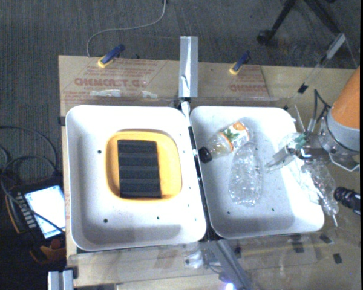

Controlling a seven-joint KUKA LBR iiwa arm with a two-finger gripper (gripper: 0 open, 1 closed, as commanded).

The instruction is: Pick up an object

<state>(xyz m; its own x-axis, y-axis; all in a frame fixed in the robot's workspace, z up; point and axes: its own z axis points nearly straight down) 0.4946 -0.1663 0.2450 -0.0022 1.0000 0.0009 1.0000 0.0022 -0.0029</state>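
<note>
At the right bin's [218,219] far right side, the gripper [282,156] reaches in, its fingers too blurred among clear plastic to tell whether apart or together. Just left lies a crumpled clear plastic bottle [244,175]; touching its upper end, a small bottle with an orange label [226,139] lies tilted. The left bin [85,222] holds a yellow tray with a black ridged insert [139,168]. The arm [346,116] is cut off at the right.

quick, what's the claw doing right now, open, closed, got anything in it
Claw: over the right bin, near its right wall; open or closed cannot be told, and nothing is seen between its fingers.
</note>
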